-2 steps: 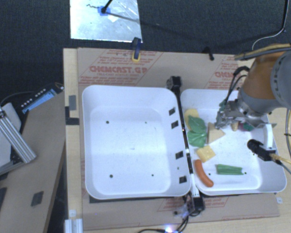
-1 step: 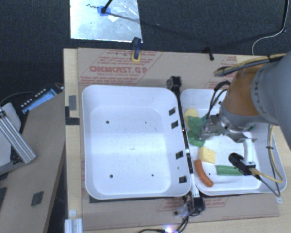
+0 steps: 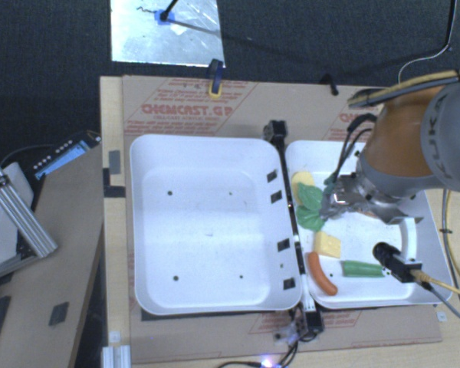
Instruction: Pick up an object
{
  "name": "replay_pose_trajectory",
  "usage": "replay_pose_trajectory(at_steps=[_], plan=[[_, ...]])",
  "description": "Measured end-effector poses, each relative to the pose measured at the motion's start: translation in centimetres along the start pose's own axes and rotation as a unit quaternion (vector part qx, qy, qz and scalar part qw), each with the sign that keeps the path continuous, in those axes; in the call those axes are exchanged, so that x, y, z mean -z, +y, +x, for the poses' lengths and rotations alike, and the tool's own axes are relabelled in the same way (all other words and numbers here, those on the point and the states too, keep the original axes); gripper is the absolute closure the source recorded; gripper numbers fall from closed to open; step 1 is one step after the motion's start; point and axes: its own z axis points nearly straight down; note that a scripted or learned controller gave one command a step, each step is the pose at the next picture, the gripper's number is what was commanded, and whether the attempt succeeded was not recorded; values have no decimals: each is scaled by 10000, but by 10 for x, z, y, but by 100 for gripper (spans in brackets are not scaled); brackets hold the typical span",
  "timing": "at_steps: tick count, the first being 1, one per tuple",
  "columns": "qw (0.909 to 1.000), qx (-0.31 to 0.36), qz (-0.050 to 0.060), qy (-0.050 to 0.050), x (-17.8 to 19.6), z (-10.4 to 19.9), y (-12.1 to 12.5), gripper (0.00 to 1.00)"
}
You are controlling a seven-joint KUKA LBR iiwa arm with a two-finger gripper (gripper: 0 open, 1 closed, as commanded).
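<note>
End effector [image 3: 334,201] beside leafy green object [image 3: 309,208]

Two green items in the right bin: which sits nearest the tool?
The crumpled green one, right beside the tool; the slim green stick lies farther off.

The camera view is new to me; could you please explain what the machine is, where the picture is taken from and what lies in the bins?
One fixed camera above the bench looks down at a slant. The grey arm with an orange band reaches in from the right; its hand is low over the right bin, at a green crumpled item. That bin holds a yellow piece, a yellow block, an orange sausage shape and a green stick. The left bin lies beside it. Whether the hand holds anything cannot be seen.
</note>
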Motion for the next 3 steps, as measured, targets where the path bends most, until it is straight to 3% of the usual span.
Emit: replay_pose_trajectory(at_steps=[1, 2, 3], plan=[[10000, -45, -46, -36, 87, -74, 44, 100], [10000, 15, -40, -13, 132, -15, 111, 100], [10000, 12, 36, 2, 35, 41, 129, 100]])
